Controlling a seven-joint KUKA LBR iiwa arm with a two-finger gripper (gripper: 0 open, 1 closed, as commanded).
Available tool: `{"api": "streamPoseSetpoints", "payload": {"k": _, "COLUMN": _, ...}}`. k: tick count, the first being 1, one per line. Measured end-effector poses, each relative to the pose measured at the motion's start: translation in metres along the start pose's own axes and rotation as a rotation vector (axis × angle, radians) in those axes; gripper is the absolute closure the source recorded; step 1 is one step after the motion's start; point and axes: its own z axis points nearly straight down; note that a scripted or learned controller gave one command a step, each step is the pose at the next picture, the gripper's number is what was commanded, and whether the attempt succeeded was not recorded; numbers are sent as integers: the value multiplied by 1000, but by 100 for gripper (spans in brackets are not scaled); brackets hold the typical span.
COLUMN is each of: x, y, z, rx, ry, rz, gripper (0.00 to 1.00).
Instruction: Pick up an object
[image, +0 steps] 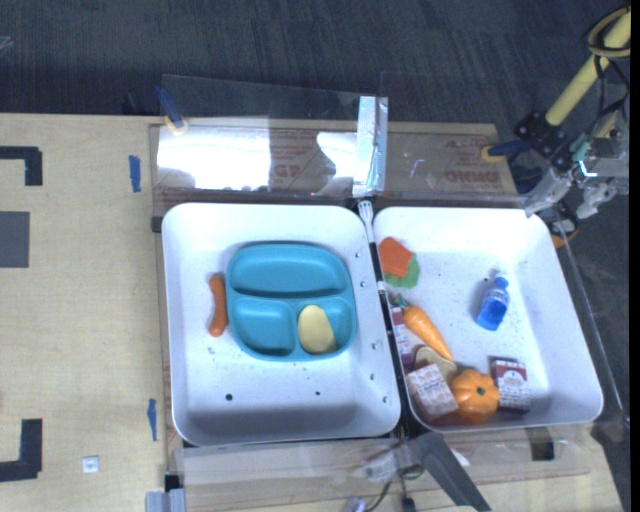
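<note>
- Gripper (585, 185) is hovering off the right bin's (535, 240) far-right corner; grip state: can't tell.
- Blue bottle (492, 303) is lying nearer and left of it, long axis running roughly near-far.

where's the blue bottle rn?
The blue bottle lies in the right bin, toward its right side, apart from the carrot on its left and above the small red box.

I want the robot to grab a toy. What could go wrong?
The pumpkin, carrot and small boxes sit bunched against the right bin's near wall, so the end effector might bump neighbours or pinch two things. The blue bottle lies alone, but looks rounded, so it might roll away.
</note>
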Motion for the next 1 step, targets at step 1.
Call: {"api": "streamPoseSetpoints", "payload": {"k": 1, "x": 18, "y": -64, "z": 140, "rx": 10, "ry": 3, "rz": 15, "gripper": 0}}
